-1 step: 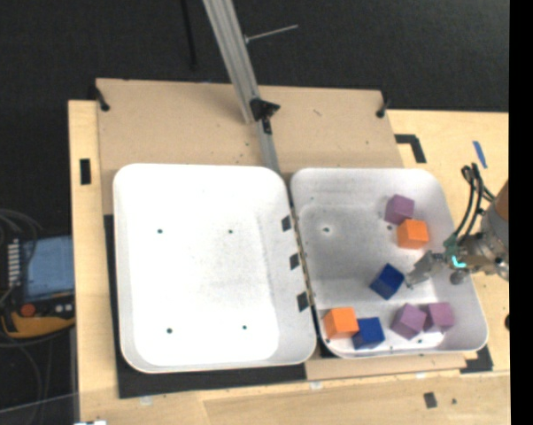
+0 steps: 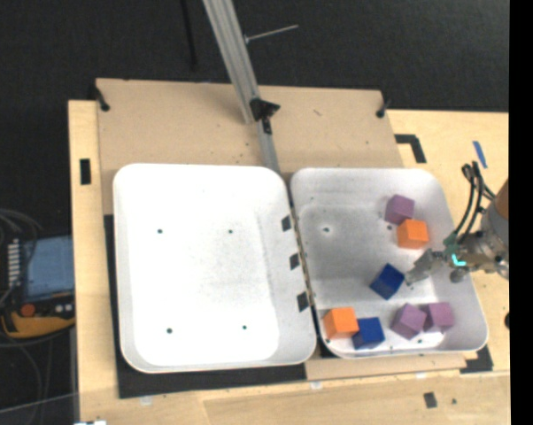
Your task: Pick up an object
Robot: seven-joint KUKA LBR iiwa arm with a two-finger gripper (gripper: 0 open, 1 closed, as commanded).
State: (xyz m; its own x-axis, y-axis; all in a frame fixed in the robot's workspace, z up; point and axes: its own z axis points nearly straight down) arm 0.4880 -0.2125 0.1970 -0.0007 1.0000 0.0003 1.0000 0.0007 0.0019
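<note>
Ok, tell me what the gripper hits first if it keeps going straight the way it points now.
Most likely the blue cube. The gripper reaches in from the right, pointing left and slightly down-image, and that cube lies just beyond its tip. Its height above the right bin is unclear, so it might pass over.

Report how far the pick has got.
Done: the gripper has reached into the right white bin. In hand: nothing visibly; it sits beside the upper blue cube, under the orange cube. Left: grasping and lifting one; purple cubes and all other blocks lie on the bin floor.
</note>
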